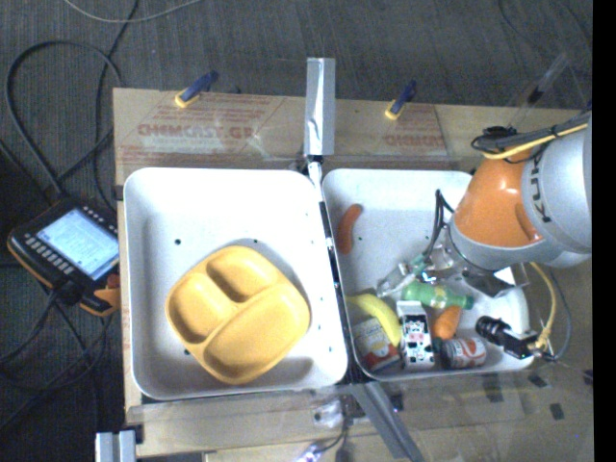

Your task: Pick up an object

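While one yellow tray (pixel 239 313) fills one bin (pixel 144 219), one banana (pixel 380 318) lies opposite.

Dark carpet floor (pixel 192 27) strewn with cables (pixel 58 65).

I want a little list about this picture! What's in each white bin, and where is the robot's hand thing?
left bin: one yellow divided plate
right bin: orange sausage-shaped toy near the left wall; banana, green bottle, carrot, can and small boxes crowded at the front
arm: reaches in from the right, over the right bin
end effector: low over the pile, by the green bottle
holding something: cannot tell
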Available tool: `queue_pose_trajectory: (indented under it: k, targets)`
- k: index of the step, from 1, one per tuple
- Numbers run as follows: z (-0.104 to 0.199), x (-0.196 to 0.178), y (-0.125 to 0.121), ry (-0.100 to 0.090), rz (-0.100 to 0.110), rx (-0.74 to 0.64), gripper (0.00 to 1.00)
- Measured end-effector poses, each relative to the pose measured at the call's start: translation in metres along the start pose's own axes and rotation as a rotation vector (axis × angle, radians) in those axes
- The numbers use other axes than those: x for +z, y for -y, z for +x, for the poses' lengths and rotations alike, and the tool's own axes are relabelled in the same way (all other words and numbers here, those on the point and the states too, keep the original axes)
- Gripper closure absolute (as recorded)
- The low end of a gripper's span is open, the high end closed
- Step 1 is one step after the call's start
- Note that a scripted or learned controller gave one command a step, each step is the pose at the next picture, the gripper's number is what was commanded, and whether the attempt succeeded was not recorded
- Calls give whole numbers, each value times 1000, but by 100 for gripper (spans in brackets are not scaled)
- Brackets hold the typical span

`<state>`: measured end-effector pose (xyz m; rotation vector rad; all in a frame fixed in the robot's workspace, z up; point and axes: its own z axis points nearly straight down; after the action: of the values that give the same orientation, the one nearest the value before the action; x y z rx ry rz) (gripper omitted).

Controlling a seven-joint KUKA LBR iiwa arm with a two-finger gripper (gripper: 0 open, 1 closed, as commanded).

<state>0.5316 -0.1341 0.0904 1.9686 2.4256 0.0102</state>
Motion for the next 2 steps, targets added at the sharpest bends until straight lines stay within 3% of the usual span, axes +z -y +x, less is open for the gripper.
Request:
queue_pose_trajectory:
  k: [1,2]
  targets:
    - [1,-10,-1,-2,-1,0,100]
    - [13,-2,-47,-4,13,311,100]
